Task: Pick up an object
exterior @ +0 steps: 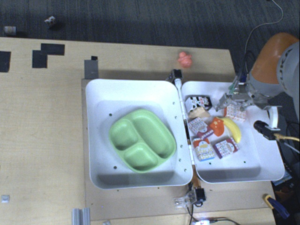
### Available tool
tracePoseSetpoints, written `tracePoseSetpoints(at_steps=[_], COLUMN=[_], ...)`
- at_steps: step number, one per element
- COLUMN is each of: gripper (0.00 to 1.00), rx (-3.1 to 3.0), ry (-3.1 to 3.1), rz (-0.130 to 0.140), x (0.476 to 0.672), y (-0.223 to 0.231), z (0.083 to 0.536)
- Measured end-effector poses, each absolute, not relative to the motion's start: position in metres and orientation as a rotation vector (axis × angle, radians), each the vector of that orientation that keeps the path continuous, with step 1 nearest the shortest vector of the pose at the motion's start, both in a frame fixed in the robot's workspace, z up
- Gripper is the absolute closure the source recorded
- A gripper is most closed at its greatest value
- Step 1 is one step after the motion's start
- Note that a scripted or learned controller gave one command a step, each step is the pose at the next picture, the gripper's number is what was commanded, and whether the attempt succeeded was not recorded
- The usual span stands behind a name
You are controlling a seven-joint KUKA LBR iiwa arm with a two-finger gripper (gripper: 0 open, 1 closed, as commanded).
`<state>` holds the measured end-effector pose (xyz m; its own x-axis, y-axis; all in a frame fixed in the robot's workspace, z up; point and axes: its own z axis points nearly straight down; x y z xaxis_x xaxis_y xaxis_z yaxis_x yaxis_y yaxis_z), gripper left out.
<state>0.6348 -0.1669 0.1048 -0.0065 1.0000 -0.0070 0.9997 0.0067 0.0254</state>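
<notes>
On the left of the table [42, 139] you see black tape patches [47, 54] near its far edge. Next comes the left bin [93, 125], where a green divided plate [142, 139] lies tilted across the middle of the floor. A pink ball [185, 59] sits on the table beyond the two bins, near the far edge.

The right bin [267, 170] carries the clutter, gathered in its left and middle part. A dark packet [198, 100] lies toward the far left corner, and a pale bun-like piece [198, 111] is just in front of it. Small printed packets [202, 149] run down toward the near edge, an orange piece [217, 125] sits in the middle, and a banana [233, 129] touches its right side.

Your hand [238, 100] stands over the bin's far right part, above a red and white packet [234, 112]. You cannot tell its grip from here. The banana lies just on the near side of the hand; the other pieces are to its left.
</notes>
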Motion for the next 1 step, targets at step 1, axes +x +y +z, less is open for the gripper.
tracePoseSetpoints(at_steps=[1], gripper=[0.0], rx=[2.199], ry=[2.198], rz=[0.006], x=[0.6192], y=[-0.1276], z=[0.0937])
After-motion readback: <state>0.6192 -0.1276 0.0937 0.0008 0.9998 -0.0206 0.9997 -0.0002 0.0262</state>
